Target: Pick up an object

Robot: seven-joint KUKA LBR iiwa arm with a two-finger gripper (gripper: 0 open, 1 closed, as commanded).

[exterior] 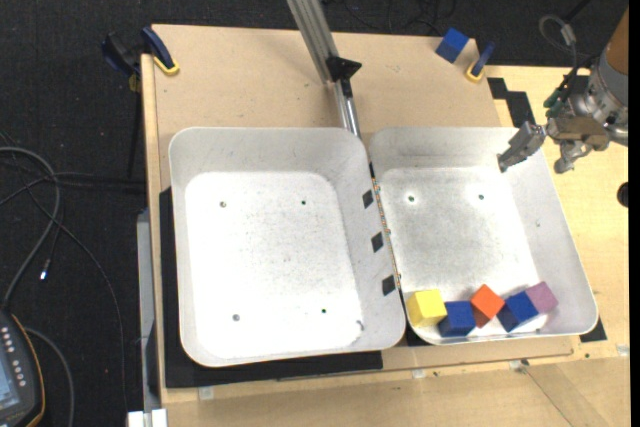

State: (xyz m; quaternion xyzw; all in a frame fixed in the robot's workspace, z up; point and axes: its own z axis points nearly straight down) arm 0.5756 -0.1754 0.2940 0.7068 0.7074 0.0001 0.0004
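A tan wooden bench [260,80] on dark carpet bears two white bins [270,245]; the gripper [545,151] hovers far right, fingers spread, grasping nothing.

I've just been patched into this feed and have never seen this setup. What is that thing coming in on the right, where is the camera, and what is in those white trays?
The camera is fixed above a wooden bench, looking down at a slant. The thing on the right is a robot arm; its two-finger gripper is over the far right rim of the right bin, fingers spread, with nothing between them. Two shallow white bins sit side by side. The left bin has no blocks in it. Along the near edge of the right bin lie five blocks: a yellow block, a blue block, an orange block, a second blue block and a purple block. Another blue block rests on the bench's far edge.
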